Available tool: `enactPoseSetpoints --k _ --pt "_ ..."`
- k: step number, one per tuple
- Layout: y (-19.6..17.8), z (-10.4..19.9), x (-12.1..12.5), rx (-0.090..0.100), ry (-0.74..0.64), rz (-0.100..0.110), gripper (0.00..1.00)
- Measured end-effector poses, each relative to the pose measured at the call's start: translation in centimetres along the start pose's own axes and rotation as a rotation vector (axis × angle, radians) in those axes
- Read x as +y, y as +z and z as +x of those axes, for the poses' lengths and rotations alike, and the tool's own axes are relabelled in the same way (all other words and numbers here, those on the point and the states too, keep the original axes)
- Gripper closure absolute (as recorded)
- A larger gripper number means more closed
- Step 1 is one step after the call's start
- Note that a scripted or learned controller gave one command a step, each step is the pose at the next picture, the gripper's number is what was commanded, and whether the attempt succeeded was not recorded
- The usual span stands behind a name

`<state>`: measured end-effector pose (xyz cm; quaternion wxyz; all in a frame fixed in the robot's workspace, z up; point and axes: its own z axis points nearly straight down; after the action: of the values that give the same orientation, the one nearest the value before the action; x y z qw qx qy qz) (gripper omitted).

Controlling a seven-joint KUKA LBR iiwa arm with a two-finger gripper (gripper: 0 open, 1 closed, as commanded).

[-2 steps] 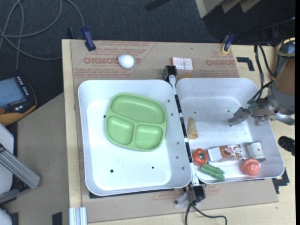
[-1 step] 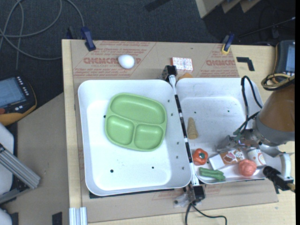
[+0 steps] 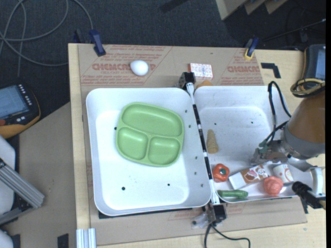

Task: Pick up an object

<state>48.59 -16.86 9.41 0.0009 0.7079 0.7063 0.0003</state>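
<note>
My gripper [image 3: 265, 154] reaches down into the right bin [image 3: 232, 107] from the right, under the orange-banded wrist [image 3: 310, 123]. It hangs just above a cluster of small objects along the bin's near edge. These are a red-and-white packet [image 3: 252, 174], a pink-red ball [image 3: 273, 185], a white cylinder [image 3: 282, 170] and a white block [image 3: 237, 180]. Further left lie an orange-red pepper [image 3: 221, 172], a green pea pod [image 3: 232, 194] and a tan cone [image 3: 212, 141]. Nothing visibly sits in the gripper.
The left bin [image 3: 103, 154] holds a green divided plate [image 3: 150, 134]. Behind the bins, on the cardboard, rest a white egg [image 3: 138, 67] and a small patterned box [image 3: 201, 70]. Blue clamps [image 3: 96, 42] [image 3: 251, 46] grip the board's far edge. A black cable [image 3: 276, 102] loops by the arm.
</note>
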Motion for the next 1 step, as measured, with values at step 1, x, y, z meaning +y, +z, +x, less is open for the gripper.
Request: enactPoseSetpoints --k 1 --pt "-5.7 0.68 -0.63 0.0 -0.002 0.0 1.0"
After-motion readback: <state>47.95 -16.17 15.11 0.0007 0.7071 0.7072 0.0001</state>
